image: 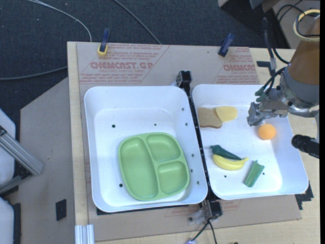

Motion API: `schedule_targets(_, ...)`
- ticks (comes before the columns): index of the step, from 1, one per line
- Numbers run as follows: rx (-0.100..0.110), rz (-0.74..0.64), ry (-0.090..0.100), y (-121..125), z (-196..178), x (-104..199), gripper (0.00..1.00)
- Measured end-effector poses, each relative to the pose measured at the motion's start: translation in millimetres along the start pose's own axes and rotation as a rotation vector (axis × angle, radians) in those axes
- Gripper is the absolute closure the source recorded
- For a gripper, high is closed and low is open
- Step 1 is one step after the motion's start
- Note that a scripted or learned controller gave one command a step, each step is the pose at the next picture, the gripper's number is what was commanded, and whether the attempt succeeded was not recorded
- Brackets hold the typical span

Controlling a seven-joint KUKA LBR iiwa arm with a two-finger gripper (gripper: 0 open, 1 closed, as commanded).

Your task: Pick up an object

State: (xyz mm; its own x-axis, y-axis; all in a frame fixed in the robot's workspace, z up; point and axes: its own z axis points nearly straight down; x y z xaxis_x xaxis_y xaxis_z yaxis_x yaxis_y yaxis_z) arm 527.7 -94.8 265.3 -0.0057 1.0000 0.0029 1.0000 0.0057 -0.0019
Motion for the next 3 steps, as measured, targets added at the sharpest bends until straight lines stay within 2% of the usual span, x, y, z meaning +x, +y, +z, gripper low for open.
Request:
schedule_targets(1,0.002,0.001,0.0,-13.9,1.1,48.0,1.0)
schedule_targets(3,0.002,0.0,-0.001,-23.5,12.0,157.6,1.0)
